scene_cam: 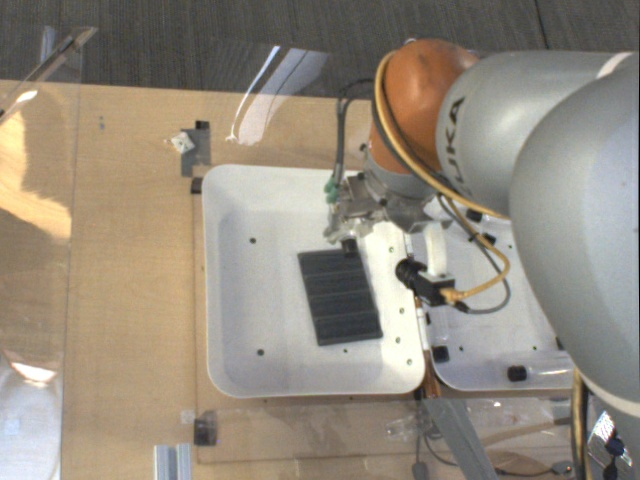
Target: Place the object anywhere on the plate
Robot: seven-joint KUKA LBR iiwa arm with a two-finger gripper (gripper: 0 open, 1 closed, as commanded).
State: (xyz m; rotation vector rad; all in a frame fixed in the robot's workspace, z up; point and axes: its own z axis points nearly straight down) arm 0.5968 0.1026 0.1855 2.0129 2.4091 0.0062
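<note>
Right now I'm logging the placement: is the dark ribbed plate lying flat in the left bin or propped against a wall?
Flat. The dark ribbed plate lies on the left bin's floor, away from its walls.

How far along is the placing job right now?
Done: nothing I can confirm. In hand: the gripper sits at the top edge of the dark ribbed plate in the left bin; no object is visible between its fingers. Left: getting the object onto the plate.
</note>
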